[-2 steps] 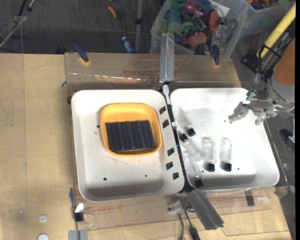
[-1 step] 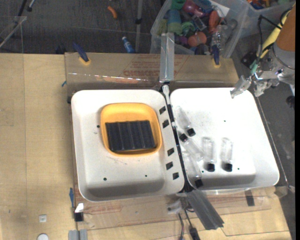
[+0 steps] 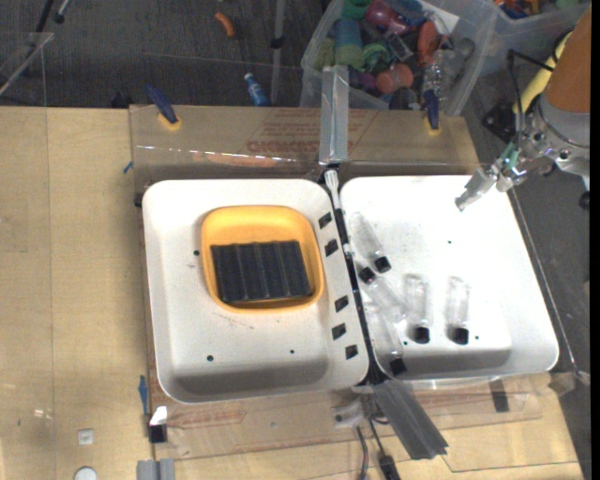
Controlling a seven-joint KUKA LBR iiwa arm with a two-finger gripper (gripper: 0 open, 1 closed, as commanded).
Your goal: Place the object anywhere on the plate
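Orange plate in the left bin, bearing a dark ribbed block. Clear bottles lie in the right bin. Gripper, at 2 o'clock, carries nothing; finger state indeterminable. Placement not begun.

Pale wooden bench under even overhead light.

A clear tub crammed with bright toys stands at the back beside dark carpet, where thin stand legs rise; blue clamps grip the board edge.
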